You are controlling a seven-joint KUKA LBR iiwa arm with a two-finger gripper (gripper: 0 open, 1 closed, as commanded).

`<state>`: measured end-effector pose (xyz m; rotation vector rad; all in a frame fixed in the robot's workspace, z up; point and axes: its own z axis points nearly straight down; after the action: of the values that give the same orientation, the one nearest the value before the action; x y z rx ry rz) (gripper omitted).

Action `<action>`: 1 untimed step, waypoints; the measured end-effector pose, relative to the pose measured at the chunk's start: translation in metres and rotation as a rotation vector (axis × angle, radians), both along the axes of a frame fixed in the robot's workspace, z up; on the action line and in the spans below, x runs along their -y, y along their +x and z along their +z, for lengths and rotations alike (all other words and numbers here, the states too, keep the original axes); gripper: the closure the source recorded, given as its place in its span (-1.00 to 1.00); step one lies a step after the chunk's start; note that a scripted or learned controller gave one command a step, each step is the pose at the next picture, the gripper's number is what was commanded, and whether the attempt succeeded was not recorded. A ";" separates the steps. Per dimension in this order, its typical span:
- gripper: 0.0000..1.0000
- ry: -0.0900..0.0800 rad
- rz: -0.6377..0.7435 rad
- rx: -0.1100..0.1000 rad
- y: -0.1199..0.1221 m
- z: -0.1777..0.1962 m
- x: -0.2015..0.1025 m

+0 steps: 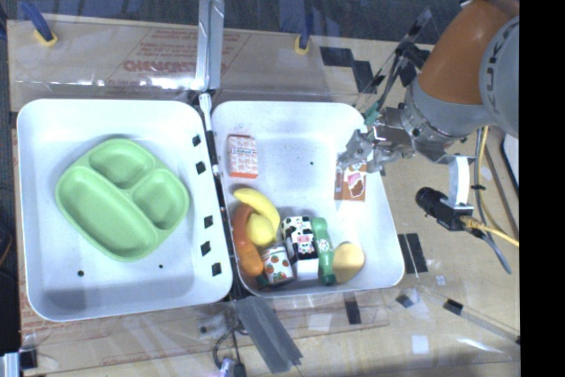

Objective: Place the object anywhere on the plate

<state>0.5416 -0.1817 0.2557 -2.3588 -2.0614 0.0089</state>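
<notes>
A green plate (124, 197) with three compartments lies in the left bin (53, 287). My gripper (356, 156) hangs over the right edge of the right bin (291, 124), far to the right of the plate. It is shut on a small brown, white and red carton (351, 184), which hangs from the fingertips just above the bin's right wall. The arm's orange band (459, 49) is at the upper right.
The right bin holds an orange-and-white packet (243, 154), a banana (256, 206), an orange carrot-like piece (248, 253), a cow-patterned carton (302, 239), a green bottle (323, 253) and a yellow fruit (349, 259). A metal divider post (210, 49) rises between the bins.
</notes>
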 end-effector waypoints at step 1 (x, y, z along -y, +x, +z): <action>1.00 -0.004 -0.147 0.004 -0.030 0.071 -0.097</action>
<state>0.5112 -0.0851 0.3269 -2.5076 -1.8858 0.0075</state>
